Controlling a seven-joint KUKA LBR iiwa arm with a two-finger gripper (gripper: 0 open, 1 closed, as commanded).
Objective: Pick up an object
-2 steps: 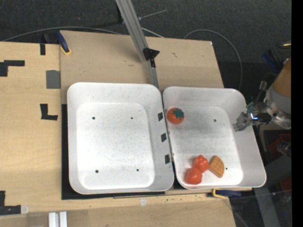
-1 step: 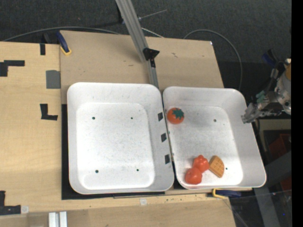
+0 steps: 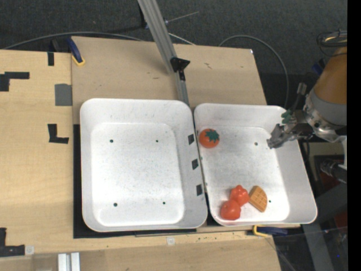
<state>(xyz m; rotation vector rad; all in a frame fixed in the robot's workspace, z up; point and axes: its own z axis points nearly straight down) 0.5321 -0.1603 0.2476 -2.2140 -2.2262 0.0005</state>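
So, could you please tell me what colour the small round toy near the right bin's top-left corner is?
Orange-red with a green top, seen in the camera view.

A pale wooden bench stands on dark carpet. Black tape marks dot its left side, a grey metal rail slants across, and thin cables trail over the floor.

arm: grey casing | orange band above wrist | dark metal jaws, greenish fitting
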